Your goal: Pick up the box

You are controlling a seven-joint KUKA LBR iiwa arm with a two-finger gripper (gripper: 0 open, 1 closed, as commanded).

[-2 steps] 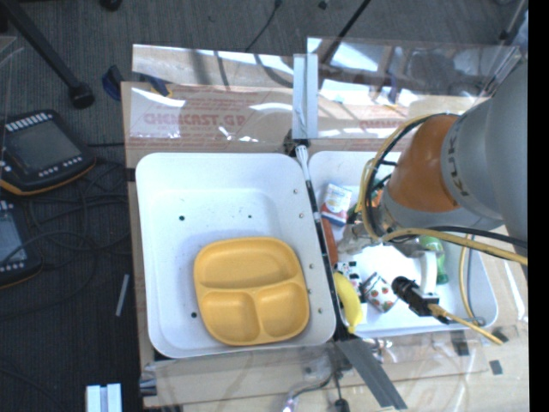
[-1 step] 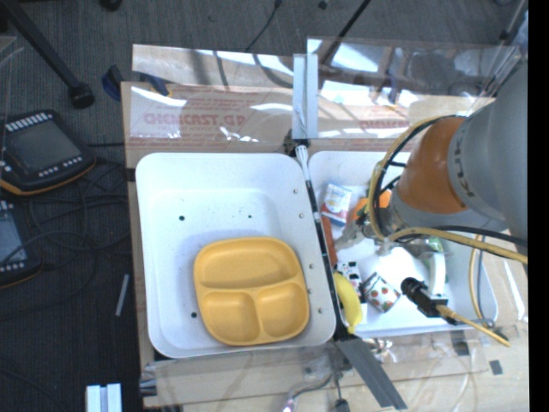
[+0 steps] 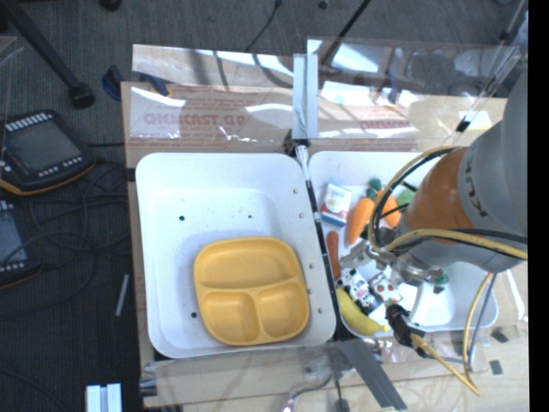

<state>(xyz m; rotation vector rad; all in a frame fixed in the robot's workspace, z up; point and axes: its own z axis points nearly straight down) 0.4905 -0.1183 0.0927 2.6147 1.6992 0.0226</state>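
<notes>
Reaching in from the right, the arm point(image 3: 467, 200) sits low over the right bin point(image 3: 480, 312), grey body with the orange band above the wrist, black and yellow cables looping around it. Tool point(image 3: 371, 288) is down near the bin's front-left corner, over a cluttered patch. Can't tell the tool's state: the wrist hardware and cables cover that spot, so no clear read on whether anything is between the tips.

Box point(image 3: 336, 201): small, white with a red and blue print, lying in the right bin near its back-left area, just beside the divider wall. It is apart from the tool, further back in the bin. Not lifted, resting on the bin floor as far as the view shows.

Other items in the right bin: carrot point(image 3: 359, 217) just right of the box, angled, green top pointing to the back; a second orange piece point(image 3: 388, 208) beside it, partly hidden by the arm; banana point(image 3: 360, 316) at the front-left corner, right under the tool; a thin red item point(image 3: 333, 245) along the left wall.

Left bin point(image 3: 171, 230) holds a yellow divided plate point(image 3: 250, 288), three compartments, sitting toward the front-right of that bin.

Both bins sit side by side on the table point(image 3: 214, 114).
</notes>
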